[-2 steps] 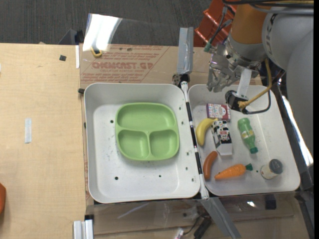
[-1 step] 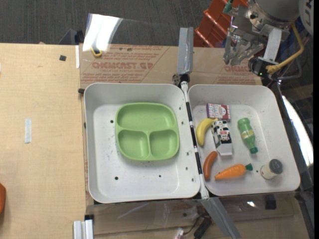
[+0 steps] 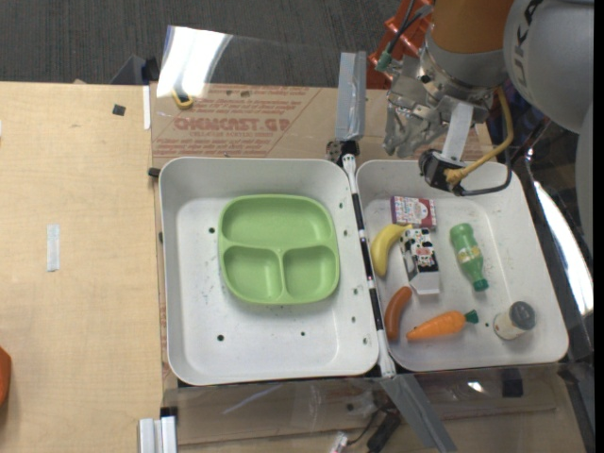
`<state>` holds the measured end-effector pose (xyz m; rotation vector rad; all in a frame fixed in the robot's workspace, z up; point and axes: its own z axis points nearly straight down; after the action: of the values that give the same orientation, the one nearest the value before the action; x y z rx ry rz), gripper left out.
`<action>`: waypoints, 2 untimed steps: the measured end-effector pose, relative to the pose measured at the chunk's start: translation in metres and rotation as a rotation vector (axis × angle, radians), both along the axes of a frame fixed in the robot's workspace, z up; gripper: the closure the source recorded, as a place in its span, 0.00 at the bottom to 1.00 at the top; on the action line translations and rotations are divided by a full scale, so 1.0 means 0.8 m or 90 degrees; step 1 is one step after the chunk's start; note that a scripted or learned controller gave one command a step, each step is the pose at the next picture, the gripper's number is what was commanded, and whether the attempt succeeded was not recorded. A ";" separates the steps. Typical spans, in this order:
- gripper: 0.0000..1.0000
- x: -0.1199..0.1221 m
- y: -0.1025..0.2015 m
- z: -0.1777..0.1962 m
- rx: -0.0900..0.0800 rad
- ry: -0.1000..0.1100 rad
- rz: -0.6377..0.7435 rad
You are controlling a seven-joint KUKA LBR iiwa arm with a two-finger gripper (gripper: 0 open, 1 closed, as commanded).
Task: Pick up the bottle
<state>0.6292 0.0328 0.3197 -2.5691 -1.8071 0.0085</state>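
The bottle (image 3: 469, 255) is small, green and clear. It lies on its side in the right bin (image 3: 543, 253), cap toward the front, near the bin's right wall. My gripper (image 3: 407, 142) hangs above the back left rim of that bin, well behind and to the left of the bottle. It is open with nothing between its fingers, and nothing covers the bottle.
The right bin also holds a banana (image 3: 385, 246), a black-and-white carton (image 3: 422, 260), a pink box (image 3: 413, 212), a red sausage (image 3: 397, 311), a carrot (image 3: 441, 326) and a small jar (image 3: 514, 319). A green divided plate (image 3: 279, 248) lies in the left bin (image 3: 189, 328).
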 end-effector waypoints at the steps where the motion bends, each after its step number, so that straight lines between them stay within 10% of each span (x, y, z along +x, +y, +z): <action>1: 1.00 0.011 0.041 -0.079 0.000 0.000 -0.044; 2: 1.00 0.031 -0.061 0.007 0.000 -0.002 0.133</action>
<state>0.6542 -0.0158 0.3255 -2.3683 -2.0659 0.0040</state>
